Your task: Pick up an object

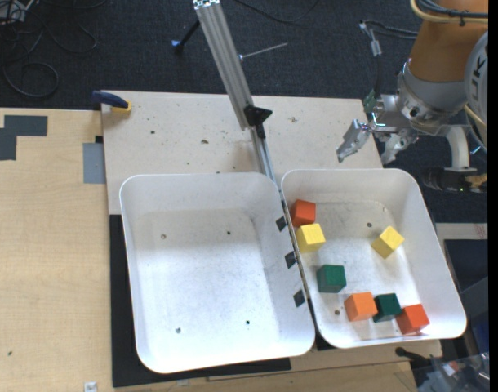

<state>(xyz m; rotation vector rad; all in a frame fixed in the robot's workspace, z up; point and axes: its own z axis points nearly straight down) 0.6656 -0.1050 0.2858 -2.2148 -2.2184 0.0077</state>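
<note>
the jaws (370, 140) hang spread and empty above the right white plastic bin's (433, 219) far rim; the small yellow cube (388, 241) lies just below them, nearest of the coloured blocks inside.

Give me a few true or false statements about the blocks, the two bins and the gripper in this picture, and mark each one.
1. All the blocks lie in the right bin. True.
2. The gripper holds a yellow block. False: nothing is between its fingers; it hangs above the bench behind the bin.
3. Two green blocks are there. True: one near the middle, one near the front.
4. The orange block by the divider touches no other block. False: it touches a yellow block.
</note>
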